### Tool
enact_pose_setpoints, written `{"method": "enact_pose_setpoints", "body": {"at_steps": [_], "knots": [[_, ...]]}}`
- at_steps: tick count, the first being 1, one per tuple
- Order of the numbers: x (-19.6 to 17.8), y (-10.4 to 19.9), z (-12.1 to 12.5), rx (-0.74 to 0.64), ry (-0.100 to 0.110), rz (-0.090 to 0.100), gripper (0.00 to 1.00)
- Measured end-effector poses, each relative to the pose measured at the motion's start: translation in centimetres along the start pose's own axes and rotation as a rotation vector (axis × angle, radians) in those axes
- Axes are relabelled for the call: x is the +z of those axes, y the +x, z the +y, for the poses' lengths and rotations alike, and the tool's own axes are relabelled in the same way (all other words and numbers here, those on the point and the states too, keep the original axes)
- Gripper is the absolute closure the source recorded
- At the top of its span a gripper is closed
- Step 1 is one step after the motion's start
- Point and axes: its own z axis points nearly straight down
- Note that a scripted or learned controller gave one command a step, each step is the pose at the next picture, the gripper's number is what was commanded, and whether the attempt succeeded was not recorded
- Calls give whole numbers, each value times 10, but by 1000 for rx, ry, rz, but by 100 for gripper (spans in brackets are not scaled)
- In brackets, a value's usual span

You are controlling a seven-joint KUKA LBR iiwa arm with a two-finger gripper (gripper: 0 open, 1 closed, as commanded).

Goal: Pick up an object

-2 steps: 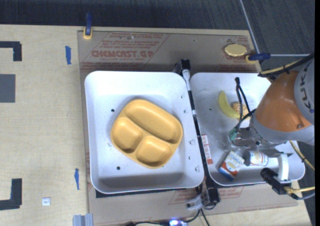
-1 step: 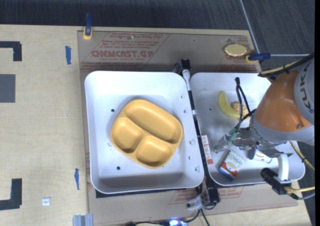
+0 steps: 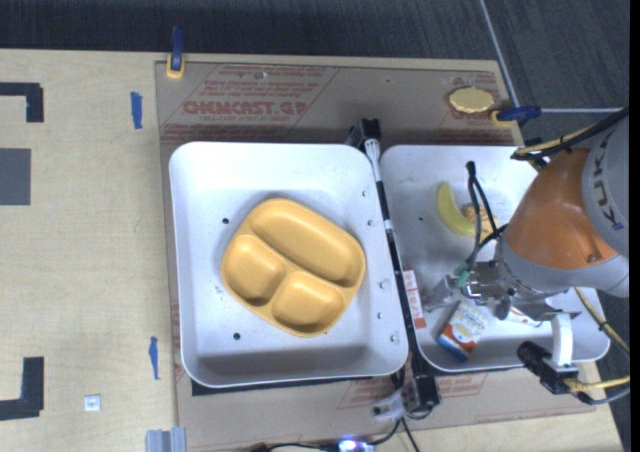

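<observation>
A yellow three-part tray (image 3: 291,265) lies upside down in the left bin (image 3: 200,180). The arm (image 3: 565,225) reaches over the right bin (image 3: 420,175); its gripper (image 3: 478,285) hangs low above a small white, orange and blue carton (image 3: 460,332). Whether it is spread or closed cannot be told, and nothing shows gripped. A banana (image 3: 455,210) lies farther back, near the arm.
</observation>
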Motion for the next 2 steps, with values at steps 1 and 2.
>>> {"method": "enact_pose_setpoints", "body": {"at_steps": [1, 2], "knots": [[0, 2, 0, 2, -1, -2, 0], [0, 3, 0, 2, -2, -3, 0]]}}
